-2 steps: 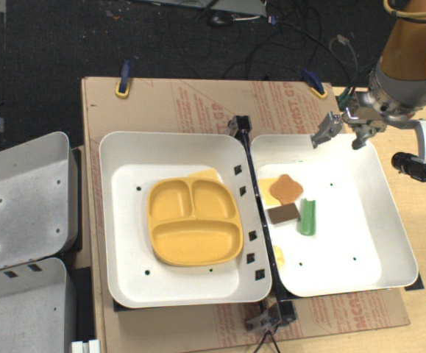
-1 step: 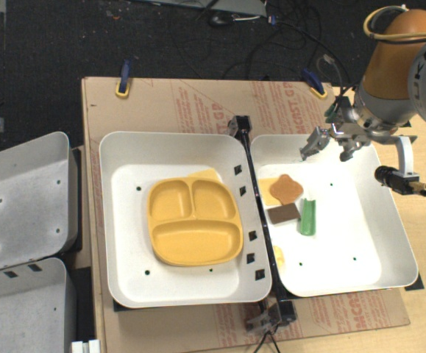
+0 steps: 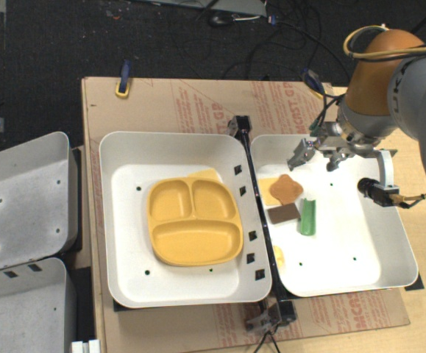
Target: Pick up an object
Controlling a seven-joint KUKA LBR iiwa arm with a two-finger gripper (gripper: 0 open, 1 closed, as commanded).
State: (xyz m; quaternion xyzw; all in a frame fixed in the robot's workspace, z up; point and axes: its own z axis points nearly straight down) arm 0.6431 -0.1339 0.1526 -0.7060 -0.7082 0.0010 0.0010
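Note:
In the right bin lie an orange-brown lump, a dark brown block just below it, and a green stick-shaped object to the block's right. A yellow object peeks out by the bin's left wall. My gripper hangs above the bin's far part, up and to the right of the orange-brown lump. Its two fingers are spread apart with nothing between them.
The left bin holds a yellow divided tray. A black divider runs between the bins. A small yellow piece lies at the right bin's left edge. White panels stand to the far left.

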